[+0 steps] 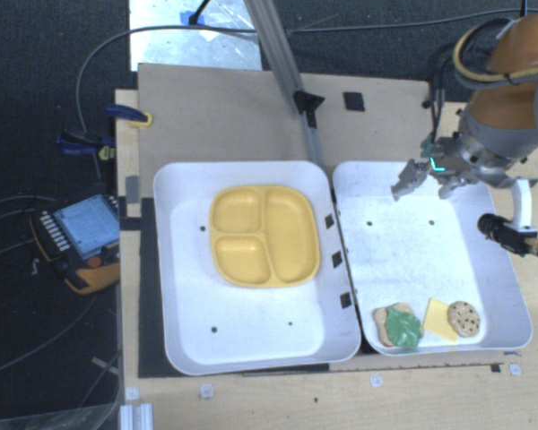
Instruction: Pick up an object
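- We find the gripper [429,184] above the far edge of the right bin [430,267], near that bin's back wall and well apart from the items at its near edge.
- Its two fingers [409,180] are spread wide, and we see nothing between them; the bin floor shows through the gap.
- The arm [507,88] enters from the right, its orange band uppermost and the grey wrist below it, angled down toward the bin.
- In the right bin, along the near wall, we note three small objects in a row: a green item [403,328] lying on a tan piece at the left, a yellow wedge [439,319] in the middle, and a round speckled cookie [464,318] at the right, touching or overlapping the wedge.
- A black-tipped white fitting [511,224] sits at the right rim of this bin; we cannot tell whether it rests on the rim or belongs to the arm.
- The left bin [188,330] holds a yellow divided plate [264,236] with three compartments, lying flat toward the far half of the bin.
- Both bins sit side by side on a brown board [215,115].
- To the left of the bench, a handheld control pendant [79,231] with a blue screen lies on the dark floor among cables.
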{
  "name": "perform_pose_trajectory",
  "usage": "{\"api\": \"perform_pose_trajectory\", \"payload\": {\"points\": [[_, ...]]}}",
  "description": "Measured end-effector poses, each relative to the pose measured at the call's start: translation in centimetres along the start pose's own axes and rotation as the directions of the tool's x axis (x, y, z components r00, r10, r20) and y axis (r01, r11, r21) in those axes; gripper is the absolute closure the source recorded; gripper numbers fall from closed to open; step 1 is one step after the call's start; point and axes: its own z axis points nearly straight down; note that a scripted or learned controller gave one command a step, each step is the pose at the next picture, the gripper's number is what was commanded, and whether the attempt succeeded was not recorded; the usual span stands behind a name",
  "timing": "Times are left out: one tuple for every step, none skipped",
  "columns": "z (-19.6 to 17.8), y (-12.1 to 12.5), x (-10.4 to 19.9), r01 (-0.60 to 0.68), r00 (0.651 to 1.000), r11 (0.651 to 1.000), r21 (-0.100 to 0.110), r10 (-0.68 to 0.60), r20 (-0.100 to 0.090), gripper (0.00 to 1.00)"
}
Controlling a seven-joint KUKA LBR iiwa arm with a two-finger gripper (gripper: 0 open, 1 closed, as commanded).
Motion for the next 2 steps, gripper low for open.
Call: {"api": "perform_pose_trajectory", "payload": {"points": [[-0.1,0.0,0.0,0.000,1.000,1.000,-0.001,0.000,0.000,0.00],[5.4,-0.9,-0.3,-0.004,1.000,1.000,0.002,0.004,0.000,0.00]]}}
